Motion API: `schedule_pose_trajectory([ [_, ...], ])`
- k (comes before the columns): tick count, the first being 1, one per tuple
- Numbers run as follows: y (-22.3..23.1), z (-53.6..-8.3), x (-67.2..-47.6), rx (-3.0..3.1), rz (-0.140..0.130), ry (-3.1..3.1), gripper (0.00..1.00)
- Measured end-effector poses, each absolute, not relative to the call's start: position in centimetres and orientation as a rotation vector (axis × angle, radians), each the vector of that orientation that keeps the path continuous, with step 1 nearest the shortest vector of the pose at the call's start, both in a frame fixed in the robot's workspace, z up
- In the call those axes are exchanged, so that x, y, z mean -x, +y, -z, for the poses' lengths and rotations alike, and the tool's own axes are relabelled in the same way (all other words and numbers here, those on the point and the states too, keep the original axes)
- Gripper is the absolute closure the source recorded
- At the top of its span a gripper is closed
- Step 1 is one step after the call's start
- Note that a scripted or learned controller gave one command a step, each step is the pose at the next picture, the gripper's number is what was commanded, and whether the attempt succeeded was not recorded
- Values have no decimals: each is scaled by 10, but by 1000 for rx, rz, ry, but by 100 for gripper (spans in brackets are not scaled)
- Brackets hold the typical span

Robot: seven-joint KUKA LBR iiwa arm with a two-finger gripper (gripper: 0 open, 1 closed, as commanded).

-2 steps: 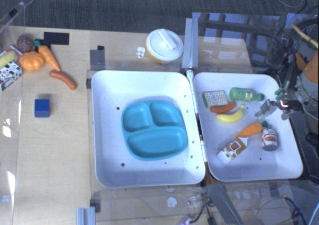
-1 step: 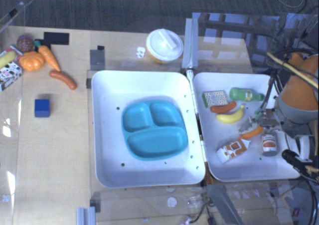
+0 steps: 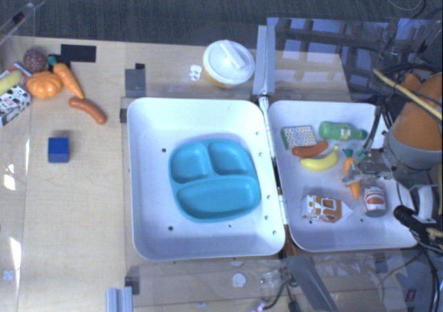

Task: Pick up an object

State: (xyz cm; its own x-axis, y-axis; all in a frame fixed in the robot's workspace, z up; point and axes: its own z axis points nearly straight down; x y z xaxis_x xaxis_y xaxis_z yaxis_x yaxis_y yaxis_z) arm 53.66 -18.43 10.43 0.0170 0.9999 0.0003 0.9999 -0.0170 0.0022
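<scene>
The gripper (image 3: 355,173) hangs low inside the right bin (image 3: 387,238), near that bin's right wall, just beside a small can (image 3: 374,200) and over an orange carrot-like piece (image 3: 354,188); whether its pincer is released or clenched I cannot tell. Elsewhere in the right bin, toward its far left part, lie a yellow banana (image 3: 320,162) touching a red sausage (image 3: 309,149), a green bottle (image 3: 341,131) and a checkered packet (image 3: 298,136), with a small carton (image 3: 322,208) nearer the bin's front. Just left of the right bin, the left bin (image 3: 149,186) holds a blue divided tray (image 3: 215,178).
</scene>
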Motion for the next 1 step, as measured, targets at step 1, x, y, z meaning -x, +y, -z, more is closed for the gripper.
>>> schedule_pose_trajectory([
  [1, -141, -190, -551, -2413, 1, 2012, 100],
])
